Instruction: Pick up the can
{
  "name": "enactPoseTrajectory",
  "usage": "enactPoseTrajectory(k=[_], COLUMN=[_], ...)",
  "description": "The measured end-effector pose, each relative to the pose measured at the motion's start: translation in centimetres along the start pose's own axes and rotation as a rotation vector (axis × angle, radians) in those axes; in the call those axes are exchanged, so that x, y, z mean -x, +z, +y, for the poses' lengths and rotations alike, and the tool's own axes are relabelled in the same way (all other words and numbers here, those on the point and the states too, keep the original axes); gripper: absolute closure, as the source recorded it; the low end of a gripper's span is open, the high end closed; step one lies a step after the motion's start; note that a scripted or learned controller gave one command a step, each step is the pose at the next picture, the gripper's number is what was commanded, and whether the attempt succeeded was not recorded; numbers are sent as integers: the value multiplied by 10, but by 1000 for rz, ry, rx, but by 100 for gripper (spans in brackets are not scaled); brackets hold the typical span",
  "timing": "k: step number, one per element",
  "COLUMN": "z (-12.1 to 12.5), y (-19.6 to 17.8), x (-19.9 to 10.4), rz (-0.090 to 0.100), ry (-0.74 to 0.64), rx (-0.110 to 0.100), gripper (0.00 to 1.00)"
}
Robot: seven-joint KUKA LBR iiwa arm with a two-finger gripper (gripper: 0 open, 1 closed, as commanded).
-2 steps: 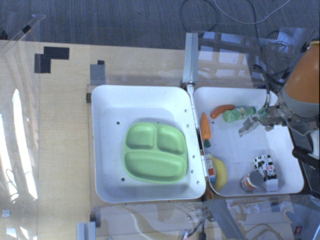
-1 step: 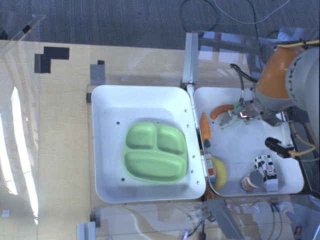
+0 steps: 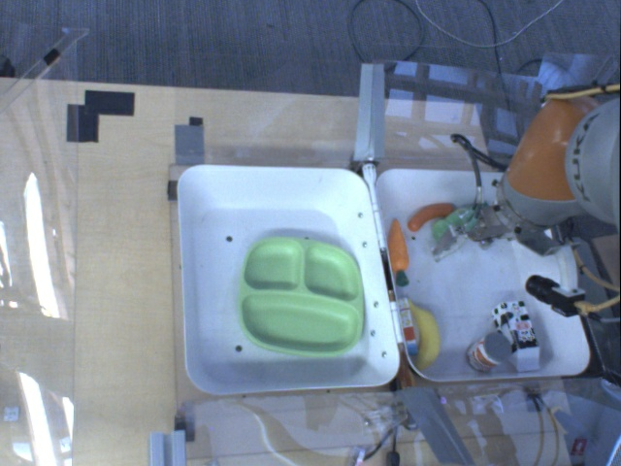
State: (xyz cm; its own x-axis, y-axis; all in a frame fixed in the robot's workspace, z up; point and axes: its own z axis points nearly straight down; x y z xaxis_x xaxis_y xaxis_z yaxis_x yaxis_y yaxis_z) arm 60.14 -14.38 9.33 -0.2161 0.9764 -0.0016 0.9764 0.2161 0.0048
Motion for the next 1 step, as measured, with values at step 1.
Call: enactPoseTrajectory(k=[1], z=[14], y=[-27], x=[-9], rz=[-1], ry=[-311], rx=[3], gripper=[0])
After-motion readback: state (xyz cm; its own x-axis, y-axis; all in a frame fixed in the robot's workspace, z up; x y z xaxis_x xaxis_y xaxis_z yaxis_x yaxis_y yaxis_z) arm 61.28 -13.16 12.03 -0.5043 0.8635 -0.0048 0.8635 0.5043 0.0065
